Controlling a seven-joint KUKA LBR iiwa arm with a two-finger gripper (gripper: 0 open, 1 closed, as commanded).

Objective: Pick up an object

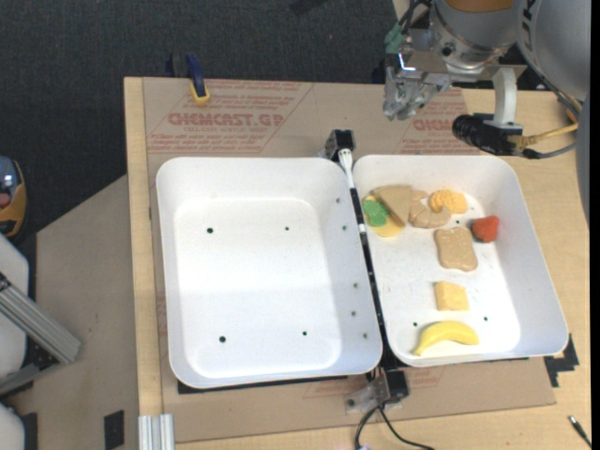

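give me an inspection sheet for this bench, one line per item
surface: brown board with red print, bearing a left bin and a right bin side by side
job's things: all in the right bin: banana near the front, yellow block, tan slab, red piece, orange piece, green piece on a tan piece
clutter: blue and yellow clamp at the board's far edge
end effector: hangs above the board beyond the right bin, holding nothing
cables: black cable at the front edge; yellow cable at far right
surroundings: dark carpet; metal rail at left
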